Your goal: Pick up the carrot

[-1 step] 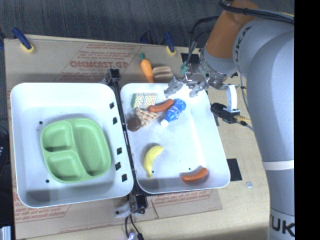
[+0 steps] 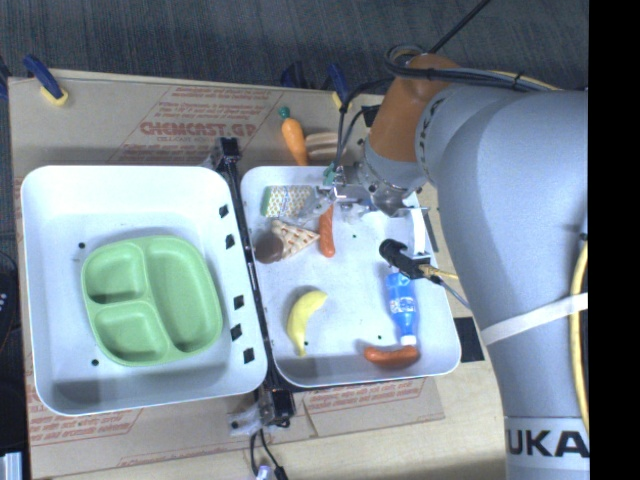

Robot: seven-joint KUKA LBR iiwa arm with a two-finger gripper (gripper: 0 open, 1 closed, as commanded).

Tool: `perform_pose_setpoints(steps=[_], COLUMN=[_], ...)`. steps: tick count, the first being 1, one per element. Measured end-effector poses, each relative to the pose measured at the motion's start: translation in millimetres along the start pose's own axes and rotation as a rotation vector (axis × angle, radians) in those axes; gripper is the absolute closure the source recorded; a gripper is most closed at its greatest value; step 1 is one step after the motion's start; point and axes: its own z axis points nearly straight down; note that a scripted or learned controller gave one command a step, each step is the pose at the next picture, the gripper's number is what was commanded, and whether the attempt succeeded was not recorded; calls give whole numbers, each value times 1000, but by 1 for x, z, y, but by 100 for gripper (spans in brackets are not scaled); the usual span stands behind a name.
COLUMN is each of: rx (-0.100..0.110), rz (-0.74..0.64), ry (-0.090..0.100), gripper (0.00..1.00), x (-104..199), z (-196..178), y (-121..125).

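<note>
An orange carrot (image 2: 292, 140) with a green top lies on the cardboard just beyond the far rim of the right bin (image 2: 440, 340). My gripper (image 2: 336, 197) hangs low over the bin's far part, to the right of and nearer than that carrot, not touching it. A slim orange-red piece (image 2: 326, 231) lies in the bin directly under the gripper, its upper end right at the gripper's tip. Whether they touch I cannot make out.
The right bin also holds a green-grey grater-like piece (image 2: 288, 201), a waffle cone (image 2: 295, 236) with a brown ball (image 2: 268, 248), a banana (image 2: 305, 318), a blue bottle (image 2: 400, 303) and a sausage (image 2: 392, 355). In the left bin (image 2: 40, 198) sits a green divided plate (image 2: 152, 298).
</note>
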Motion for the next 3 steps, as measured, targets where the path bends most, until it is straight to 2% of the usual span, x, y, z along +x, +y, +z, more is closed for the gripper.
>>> perform_pose_setpoints(steps=[1, 2, 3], rx=[-7, 0, -3], rz=[-59, 371, 589], ry=[-2, 0, 1], gripper=[0, 0, 0], x=[37, 82, 116], z=[-194, -115, -226], y=[0, -1, -1])
